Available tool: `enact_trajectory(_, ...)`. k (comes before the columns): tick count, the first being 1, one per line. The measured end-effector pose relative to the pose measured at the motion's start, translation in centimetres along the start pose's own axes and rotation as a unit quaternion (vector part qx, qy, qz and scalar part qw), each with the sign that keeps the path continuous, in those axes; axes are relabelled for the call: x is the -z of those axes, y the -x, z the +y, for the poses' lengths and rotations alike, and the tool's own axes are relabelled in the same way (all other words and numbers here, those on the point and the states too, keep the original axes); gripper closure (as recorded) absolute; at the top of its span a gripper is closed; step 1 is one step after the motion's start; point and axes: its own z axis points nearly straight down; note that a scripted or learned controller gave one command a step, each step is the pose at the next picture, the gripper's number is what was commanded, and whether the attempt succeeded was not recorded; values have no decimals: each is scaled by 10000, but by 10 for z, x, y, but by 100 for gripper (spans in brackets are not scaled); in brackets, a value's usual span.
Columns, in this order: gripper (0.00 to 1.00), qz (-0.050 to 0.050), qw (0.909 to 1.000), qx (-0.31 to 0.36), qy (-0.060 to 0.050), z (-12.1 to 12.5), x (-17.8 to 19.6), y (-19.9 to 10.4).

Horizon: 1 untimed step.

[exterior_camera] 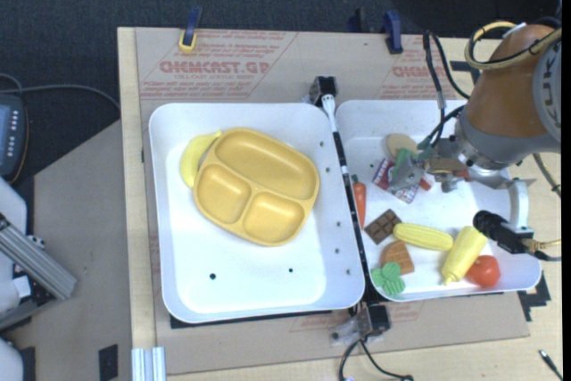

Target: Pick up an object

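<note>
Green leafy toy [389, 281] sits nearest, below my gripper [412, 167]. Leftward lies the yellow divided tray [257, 185]. My gripper hovers over the crinkled packet [397, 178]; how open, I cannot tell. I should descend squarely before closing.

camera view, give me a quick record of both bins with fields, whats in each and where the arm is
left bin: shallow white bin holding a yellow plastic divided tray over a yellow plate
right bin: shallow white bin with toy food
right bin items: yellow corn cob, yellow squeeze bottle, red tomato, orange carrot, brown chocolate square, green leaf piece
arm: grey arm with orange band, over the right bin
gripper: gripper low among clutter near the bin's upper middle
hold: cannot tell
</note>
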Motion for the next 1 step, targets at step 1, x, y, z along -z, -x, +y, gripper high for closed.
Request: enact_trajectory(1, 0, -1, 10000, 3, 5, 3, -43, -2)
